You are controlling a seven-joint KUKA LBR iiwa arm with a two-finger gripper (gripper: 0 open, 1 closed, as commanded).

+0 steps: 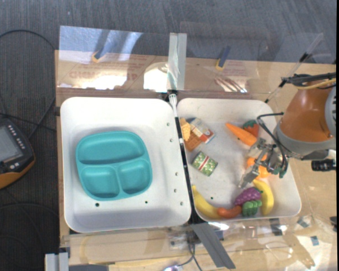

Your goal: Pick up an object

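Note:
My gripper [254, 173] is low in the right bin [226, 109], near its right side, with the orange-banded wrist behind it. A small orange piece [252, 162] lies right against it, partly hidden by the metal. Just below it sit purple grapes [247, 196], a short yellow banana [266, 195] and a green piece [251, 208]. A carrot [240, 132] lies above the gripper. A green and white box [204, 162] rests in the middle of the bin. Nothing is seen held.
A longer banana [206, 206] with a red piece [230, 212] lies along the right bin's front wall. A small carton [200, 132] and a waffle-like piece [185, 130] sit at its left wall. The left bin [79, 208] holds a teal divided plate [114, 164].

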